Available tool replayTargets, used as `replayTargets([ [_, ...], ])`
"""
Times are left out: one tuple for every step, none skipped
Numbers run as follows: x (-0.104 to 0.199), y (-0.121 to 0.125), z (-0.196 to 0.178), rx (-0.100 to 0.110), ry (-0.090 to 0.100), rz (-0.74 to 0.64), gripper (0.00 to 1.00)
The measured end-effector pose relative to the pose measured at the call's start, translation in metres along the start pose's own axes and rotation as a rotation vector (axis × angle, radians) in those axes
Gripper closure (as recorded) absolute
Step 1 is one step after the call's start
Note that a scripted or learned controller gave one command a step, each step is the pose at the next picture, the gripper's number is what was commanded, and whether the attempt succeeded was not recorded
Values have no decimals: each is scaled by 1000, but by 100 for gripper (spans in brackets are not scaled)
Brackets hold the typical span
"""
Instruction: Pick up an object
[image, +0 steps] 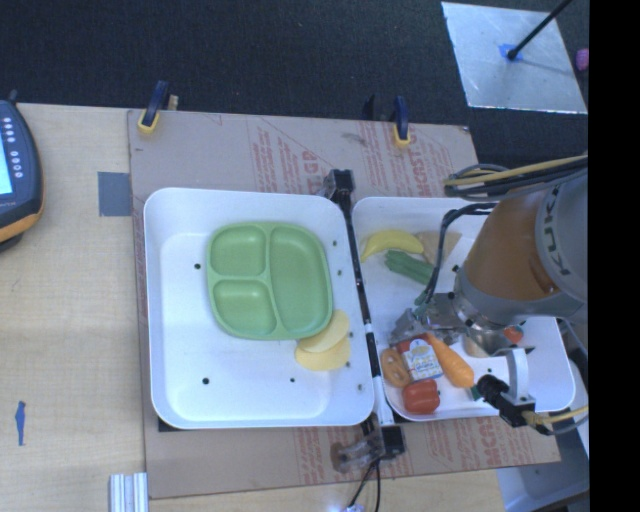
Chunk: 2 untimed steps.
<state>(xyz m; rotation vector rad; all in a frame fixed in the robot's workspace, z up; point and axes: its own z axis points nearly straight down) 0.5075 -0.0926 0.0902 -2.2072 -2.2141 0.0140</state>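
Reaching in over the right bin (560, 385), the arm (520, 255) is hanging low above a crowded cluster of toy food, and that crowding is the main hazard: the orange carrot-like piece (450, 363), the red tomato-shaped piece (421, 397) and the small carton (419, 360) are lying touching or nearly so, meaning a descending gripper (432, 325) is likely to be nudging one piece aside or pinching two at once and slipping off. The rounded shapes are also looking prone to squirting out sideways. The wrist is covering most of the gripper, so its spread cannot be told from this angle, and nothing is visibly held in it. The nearest candidates are sitting just below and beside the gripper, toward the bin's near edge, while the yellow banana (393, 242) and the green pepper-like piece (408, 266) are lying farther up, near the far corner. In the left bin (165, 300), the green divided plate (270, 280) and the yellow slices (325, 345) are resting well apart from the arm.
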Motion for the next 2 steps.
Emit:
replayTargets([
  [-3,6,-12,-11,-5,-4,100],
  [5,55,-109,-27,-6,-4,100],
])
